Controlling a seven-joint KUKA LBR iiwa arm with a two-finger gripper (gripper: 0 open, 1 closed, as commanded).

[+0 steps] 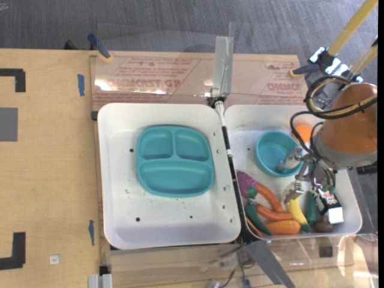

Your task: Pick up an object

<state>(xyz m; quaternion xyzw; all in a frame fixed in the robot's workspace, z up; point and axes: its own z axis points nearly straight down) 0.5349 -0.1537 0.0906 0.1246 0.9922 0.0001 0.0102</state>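
Observation:
The right bin (240, 131) holds a pile of toy food at its front. In the pile are a yellow banana (296, 209), two orange carrots (282, 227) (270, 198), a purple eggplant (246, 180) and a green piece (255, 221). A teal bowl (275, 152) stands behind the pile. My gripper (295, 174) hangs low over the bin between the bowl and the banana. It is open, with one finger near the bowl's rim and the other just above the banana. Nothing sits between the fingers.
A teal divided plate (175, 161) lies in the left bin (114, 179). An orange ball (303, 132) rests behind the bowl, partly hidden by the arm's orange band (351, 125). A metal divider (223, 71) rises between the bins at the back.

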